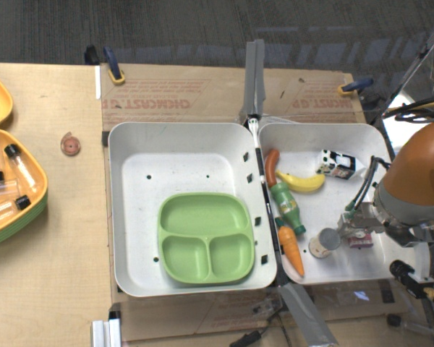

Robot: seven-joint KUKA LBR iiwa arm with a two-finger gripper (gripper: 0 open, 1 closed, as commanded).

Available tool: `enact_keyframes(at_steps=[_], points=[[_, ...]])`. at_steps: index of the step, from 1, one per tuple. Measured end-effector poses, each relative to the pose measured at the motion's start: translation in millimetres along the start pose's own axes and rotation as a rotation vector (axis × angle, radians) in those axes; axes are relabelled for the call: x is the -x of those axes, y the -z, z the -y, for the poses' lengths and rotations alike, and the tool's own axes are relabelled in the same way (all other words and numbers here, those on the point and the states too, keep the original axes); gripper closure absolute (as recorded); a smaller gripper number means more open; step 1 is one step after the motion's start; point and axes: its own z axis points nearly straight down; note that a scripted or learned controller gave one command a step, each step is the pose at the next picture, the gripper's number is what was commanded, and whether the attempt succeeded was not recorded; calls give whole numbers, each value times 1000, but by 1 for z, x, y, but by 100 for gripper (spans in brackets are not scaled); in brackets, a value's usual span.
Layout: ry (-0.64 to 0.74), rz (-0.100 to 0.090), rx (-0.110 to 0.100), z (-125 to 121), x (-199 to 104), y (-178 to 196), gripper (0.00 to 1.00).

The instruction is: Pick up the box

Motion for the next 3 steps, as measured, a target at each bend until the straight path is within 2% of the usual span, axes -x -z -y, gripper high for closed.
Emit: enact_keyframes(at_steps=[1, 2, 3], points=[[108, 0, 1, 2, -48, 20, 100], [-19, 2, 1, -20, 9, 72, 100], [69, 2, 1, -92, -15, 55, 100]])
